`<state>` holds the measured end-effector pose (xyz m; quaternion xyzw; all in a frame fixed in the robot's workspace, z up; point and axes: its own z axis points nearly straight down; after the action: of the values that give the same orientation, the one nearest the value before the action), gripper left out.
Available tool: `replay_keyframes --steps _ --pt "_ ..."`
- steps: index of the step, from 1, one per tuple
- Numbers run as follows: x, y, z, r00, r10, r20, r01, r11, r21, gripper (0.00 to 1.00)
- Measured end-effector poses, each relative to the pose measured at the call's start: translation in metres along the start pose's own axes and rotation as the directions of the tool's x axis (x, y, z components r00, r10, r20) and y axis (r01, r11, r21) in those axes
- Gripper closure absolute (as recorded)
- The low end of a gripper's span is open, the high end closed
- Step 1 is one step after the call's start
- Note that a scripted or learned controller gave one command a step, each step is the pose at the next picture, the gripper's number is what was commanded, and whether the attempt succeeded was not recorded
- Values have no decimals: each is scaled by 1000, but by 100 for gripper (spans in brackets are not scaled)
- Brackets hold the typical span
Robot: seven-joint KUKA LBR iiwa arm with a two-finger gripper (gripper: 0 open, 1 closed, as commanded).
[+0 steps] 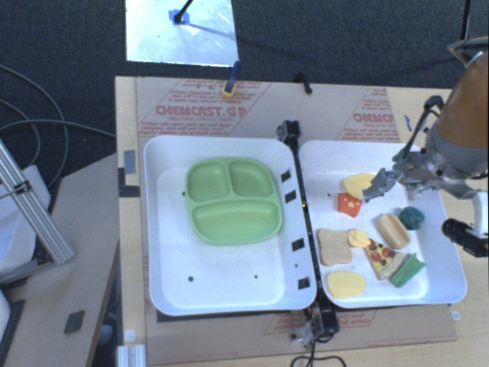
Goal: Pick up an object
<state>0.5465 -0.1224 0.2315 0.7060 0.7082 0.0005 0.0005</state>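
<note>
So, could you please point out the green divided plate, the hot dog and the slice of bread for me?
green divided plate (pixel 233 202): camera view, on its middle ridge, in the left bin.
hot dog (pixel 392 230): camera view, on the bun's middle.
slice of bread (pixel 334 246): camera view, on its flat face.

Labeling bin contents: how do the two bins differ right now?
The left bin holds one thing, a green divided plate; the right bin holds many small toy foods, among them a red piece, a hot dog, toast and a pizza slice. The tool is over the right bin's upper part; nothing hangs over the left one. Both bins are shallow, white and about the same size.
</note>
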Motion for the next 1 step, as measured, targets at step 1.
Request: replay_keyframes --steps 1 --pt "-24 73 134 1000 -3 1 3 1000 0 0"
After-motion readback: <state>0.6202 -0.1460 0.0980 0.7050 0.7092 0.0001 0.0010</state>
